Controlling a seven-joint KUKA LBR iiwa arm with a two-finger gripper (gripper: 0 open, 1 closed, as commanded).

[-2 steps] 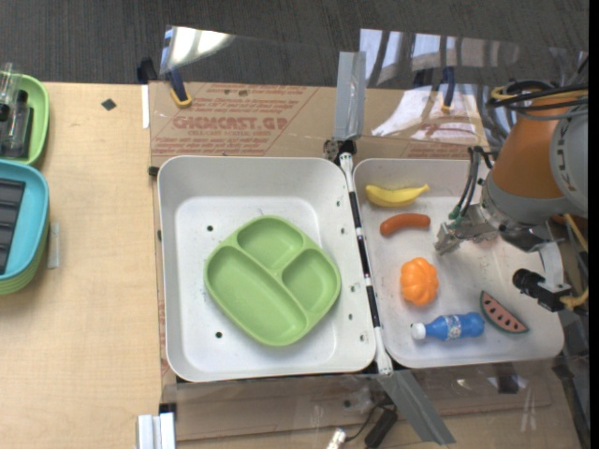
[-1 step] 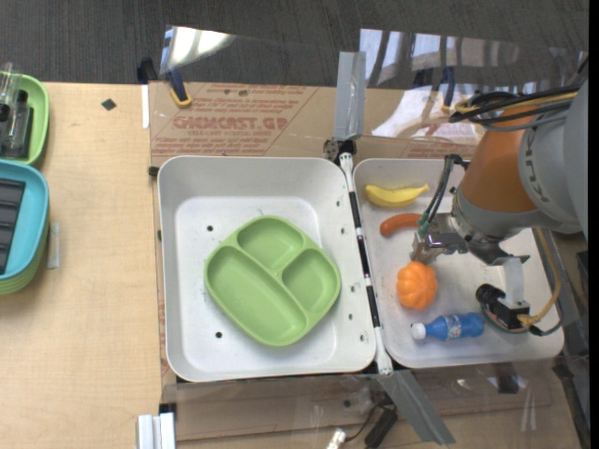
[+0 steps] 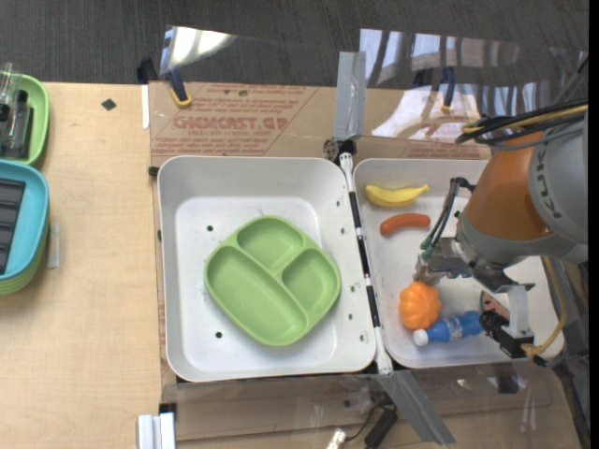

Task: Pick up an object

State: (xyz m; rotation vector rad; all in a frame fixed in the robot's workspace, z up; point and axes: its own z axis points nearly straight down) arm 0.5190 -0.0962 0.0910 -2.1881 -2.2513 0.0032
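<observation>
Now the arm (image 3: 510,199) reaches into the right bin (image 3: 393,344), its gripper (image 3: 432,269) low over the toys.

Whether anything sits between the fingers cannot be told, nor how far apart they stand, since the wrist hides them from above. Just below the gripper lies an orange pumpkin-shaped toy (image 3: 418,306), close enough that touching or apart cannot be settled. A blue bottle (image 3: 453,328) lies on its side just right of the pumpkin, touching it or nearly so. Farther up the same bin lie a red sausage (image 3: 404,224) and, above it, a yellow banana (image 3: 395,194), near each other but apart. The left bin (image 3: 178,251) holds a green divided plate (image 3: 271,280), lying flat and turned at a slant. Both bins rest on the wooden bench (image 3: 84,251).
</observation>
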